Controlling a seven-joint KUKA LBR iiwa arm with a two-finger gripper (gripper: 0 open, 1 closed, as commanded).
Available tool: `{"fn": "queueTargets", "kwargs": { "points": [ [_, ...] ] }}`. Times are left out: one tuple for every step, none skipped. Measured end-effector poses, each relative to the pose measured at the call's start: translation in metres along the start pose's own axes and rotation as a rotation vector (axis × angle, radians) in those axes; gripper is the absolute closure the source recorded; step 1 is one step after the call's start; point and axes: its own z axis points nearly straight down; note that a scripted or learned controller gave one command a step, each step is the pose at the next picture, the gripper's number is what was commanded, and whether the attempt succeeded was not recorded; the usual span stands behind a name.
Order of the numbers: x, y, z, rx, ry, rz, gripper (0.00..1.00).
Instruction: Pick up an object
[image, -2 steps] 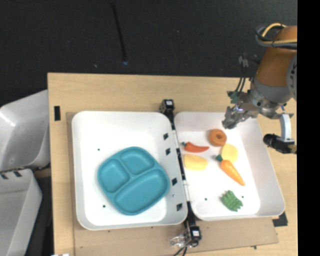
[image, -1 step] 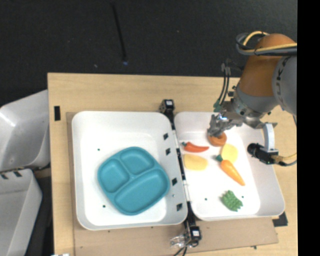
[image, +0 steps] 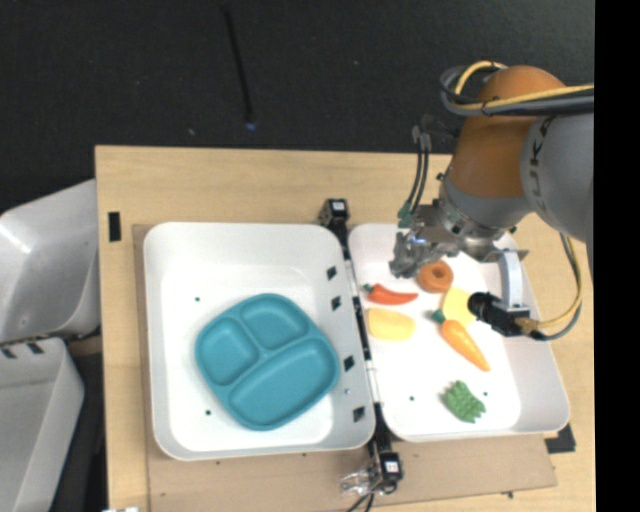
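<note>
- Arm (image: 510, 140) in from the right, orange band above wrist, reaching down over the far part of the right bin (image: 545, 400).
- Pincer (image: 412, 252) low over that bin's far left corner; whether spread or pressed together cannot be told, since wrist hardware hides the tips.
- Nothing seen pinched.
- Orange ring (image: 435, 276) just right of the pincer and slightly nearer the camera, lying on the bin floor; touching or not, cannot tell.
- Red pepper (image: 391, 295) just below the pincer, lying flat, long axis left-right.
- Yellow piece (image: 390, 324) below the pepper, near the divider.
- Second yellow piece (image: 456, 303) below-right of the pincer, next to the ring.
- Carrot (image: 465, 342) further below-right, slanted, green top toward the pincer.
- Green item (image: 464, 401) well below, near the bin's front edge.
- Left bin (image: 170, 400) well left of the pincer, bearing a blue tray (image: 265, 360) with three compartments.
</note>
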Motion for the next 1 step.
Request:
{"fn": "queueTargets", "kwargs": {
  "points": [
    [0.0456, -0.0176, 0.0081, 0.002, -0.001, 0.001, 1.0]
  ]
}}
